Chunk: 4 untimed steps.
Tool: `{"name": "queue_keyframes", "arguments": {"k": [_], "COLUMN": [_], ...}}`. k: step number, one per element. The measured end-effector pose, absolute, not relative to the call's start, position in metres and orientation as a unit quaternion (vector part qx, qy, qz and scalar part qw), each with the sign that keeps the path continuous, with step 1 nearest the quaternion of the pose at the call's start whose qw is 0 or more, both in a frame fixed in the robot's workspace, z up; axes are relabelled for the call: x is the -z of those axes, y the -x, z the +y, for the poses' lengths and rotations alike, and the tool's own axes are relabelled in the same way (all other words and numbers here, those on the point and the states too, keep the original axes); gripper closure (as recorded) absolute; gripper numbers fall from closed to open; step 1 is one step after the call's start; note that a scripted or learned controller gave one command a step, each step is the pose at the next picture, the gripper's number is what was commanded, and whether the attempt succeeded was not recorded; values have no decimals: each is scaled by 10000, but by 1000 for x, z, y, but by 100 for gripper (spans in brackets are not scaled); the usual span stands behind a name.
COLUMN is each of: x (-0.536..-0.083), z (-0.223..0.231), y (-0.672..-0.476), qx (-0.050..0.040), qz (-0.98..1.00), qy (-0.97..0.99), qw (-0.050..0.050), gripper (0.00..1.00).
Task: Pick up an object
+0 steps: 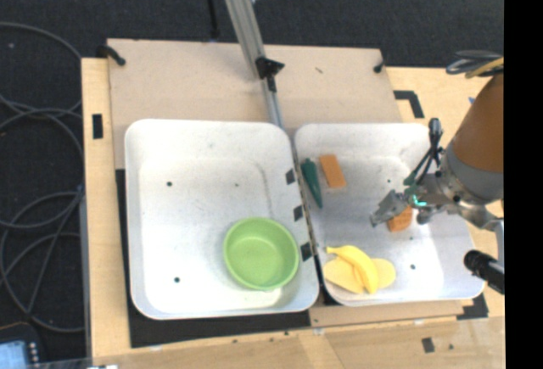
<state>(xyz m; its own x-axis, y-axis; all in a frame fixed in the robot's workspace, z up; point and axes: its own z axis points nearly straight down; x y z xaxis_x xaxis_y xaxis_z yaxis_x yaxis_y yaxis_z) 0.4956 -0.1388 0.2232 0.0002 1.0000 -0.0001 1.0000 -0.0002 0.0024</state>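
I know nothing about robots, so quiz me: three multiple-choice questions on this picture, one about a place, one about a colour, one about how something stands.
1. Where is the green bowl?
A. left bin
B. right bin
C. on the bare bench

2. What colour is the small block beside the dark green object?
A. blue
B. orange
C. white

3. How does the bowl sit?
A. upside down
B. on its side
C. upright, opening up

Answers:
1 A, it sits at the near right corner of the left bin.
2 B, the block is orange, lying in the right bin.
3 C, its hollow inside faces the camera.

The gripper is above a small orange thing in the right bin.
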Motion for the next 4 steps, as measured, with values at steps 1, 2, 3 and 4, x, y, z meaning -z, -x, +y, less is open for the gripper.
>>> {"name": "queue_keyframes", "arguments": {"k": [1, 2, 3, 4], "x": [-180, -121, -101, -113], "z": [-136, -146, -147, -147], "y": [-497, -496, -497, -499], "qx": [12, 18, -2, -25], "qz": [7067, 7067, 7063, 7046], "qy": [-7075, -7075, -7079, -7096], "qw": [-6, -12, 13, 32], "gripper": [0, 0, 0, 100]}}
